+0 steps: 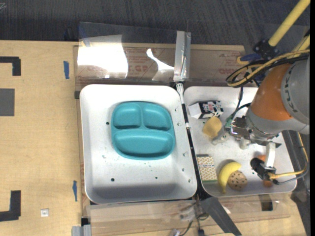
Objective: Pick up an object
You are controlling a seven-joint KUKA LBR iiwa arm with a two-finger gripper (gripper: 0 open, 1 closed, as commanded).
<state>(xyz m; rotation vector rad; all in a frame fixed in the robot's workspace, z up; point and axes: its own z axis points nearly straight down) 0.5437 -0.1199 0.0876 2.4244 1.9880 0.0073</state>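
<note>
My gripper hangs over the middle of the right bin, with my grey arm and its orange band coming in from the right edge. From this angle I cannot tell whether my grip is clenched or released, and I see nothing held in it.

Just to the left of my gripper lies a tan block. It is close by, but I cannot tell whether we touch. Beyond it, toward the back of the bin, is a small black and white packet.

At the front of the same bin lies a yellow banana. A brown speckled ball rests against its right side. To the left of the banana, near the wall between the bins, a small flat patterned card lies on the bin floor.

The left bin holds a teal divided plate, which sits flat near its middle, well apart from me. A sheet of clear plastic stands behind that bin. Both bins rest on the pale wooden bench.
</note>
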